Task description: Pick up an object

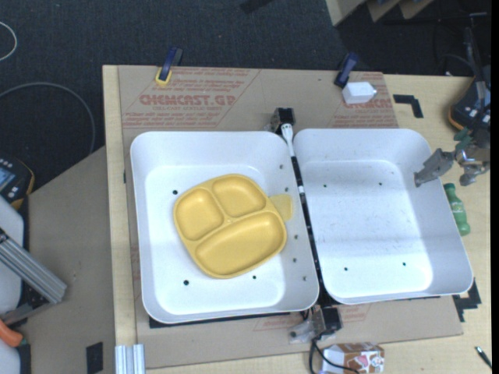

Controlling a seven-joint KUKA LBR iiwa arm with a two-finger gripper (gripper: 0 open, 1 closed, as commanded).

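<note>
One yellow divided plate (229,225) in the middle of the left bin (148,209); two white bins in all, side by side. Gripper (451,164) over the right bin's (374,287) right edge, fingers seemingly spread, gripping nothing. One green object (458,208), perhaps a marker, just outside that edge.

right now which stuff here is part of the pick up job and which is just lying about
Part of the job:
- yellow divided plate, lying in the left bin
- pincer, at the right bin's right rim

Just lying about:
- green marker on that rim
- white block on the bench beyond the bins
- blue and yellow clamp at the board's far edge
</note>
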